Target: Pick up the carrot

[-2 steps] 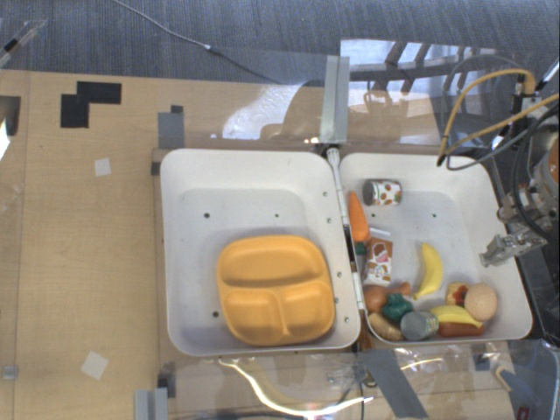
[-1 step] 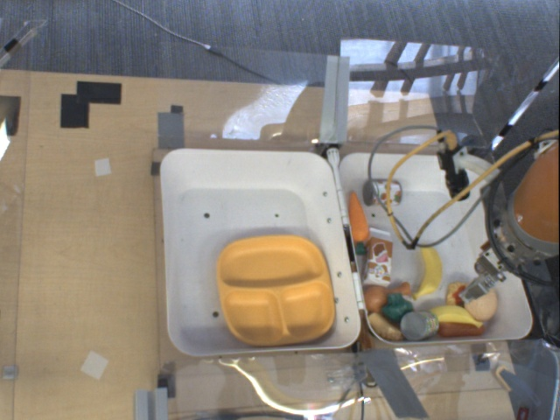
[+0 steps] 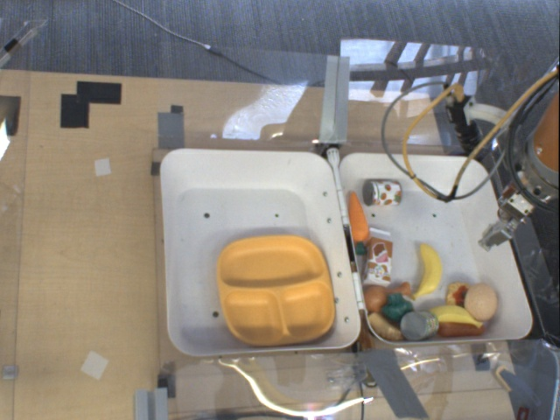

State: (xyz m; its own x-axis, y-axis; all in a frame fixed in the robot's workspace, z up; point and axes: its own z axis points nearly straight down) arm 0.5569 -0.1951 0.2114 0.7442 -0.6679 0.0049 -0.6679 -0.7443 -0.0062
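Orange carrot lies (right bin) well apart from hand.

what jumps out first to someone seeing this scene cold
The big yellow divided tray sitting in the left bin grabs the eye first. Next comes the jumble of toy food in the right bin, with the orange carrot lying along its left wall and a banana mid-bin.
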